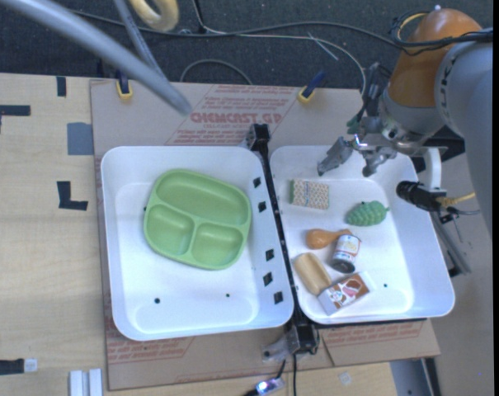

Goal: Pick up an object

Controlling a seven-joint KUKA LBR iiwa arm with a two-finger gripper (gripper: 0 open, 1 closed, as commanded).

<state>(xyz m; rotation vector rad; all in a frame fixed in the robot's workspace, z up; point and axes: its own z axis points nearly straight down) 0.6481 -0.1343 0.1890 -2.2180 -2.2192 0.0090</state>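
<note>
A wooden bench (pixel 35 246) is carrying a brown cardboard sheet (pixel 233 114) with red lettering, and two shallow white bins are sitting on it side by side, dark carpet and loose cables lying beyond. The left bin (pixel 125 295) is holding a green divided plate (pixel 198 219), lying flat toward the bin's far half. The right bin (pixel 414 295) is holding the loose items: a patterned square packet (pixel 310 194) near the divider, a green knobbly toy (pixel 366 214) to its right, an orange rounded piece (pixel 319 238) touching a small can (pixel 345 252), a tan bread-like roll (pixel 312 272) just beside the can, and a red-and-white carton (pixel 346 293) at the near edge.

The arm is reaching in from the right, its orange band (pixel 426 48) showing above the wrist. The gripper (pixel 352 159) is hanging over the far side of the right bin — fingers spread wide, nothing between them. One fingertip (pixel 326 168) is pointing toward the packet, apart from it; the other is sitting above the green toy, also apart from it.
</note>
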